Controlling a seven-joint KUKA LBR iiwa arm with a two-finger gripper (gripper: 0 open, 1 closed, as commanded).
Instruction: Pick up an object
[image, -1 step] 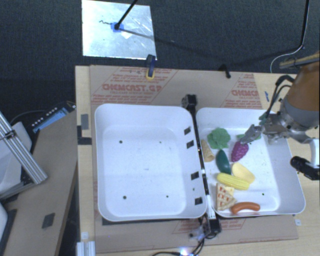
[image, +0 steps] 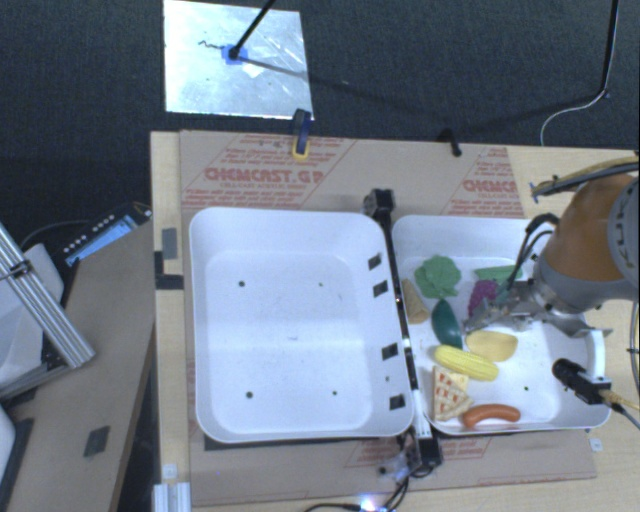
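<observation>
Toys sit bunched in your right-hand shallow white plastic bin, which makes any pick crowded: purple plastic grapes and a pale yellow lemon-shaped piece lie closest to the grey two-finger gripper, with a yellow corn cob just beyond. You cannot tell whether its claw is spread or closed. The left-hand shallow white bin adjoins.

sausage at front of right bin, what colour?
Orange-red sausage, clearest in the camera view.

Toy food crowds the right bin, leaving narrow gaps.
</observation>
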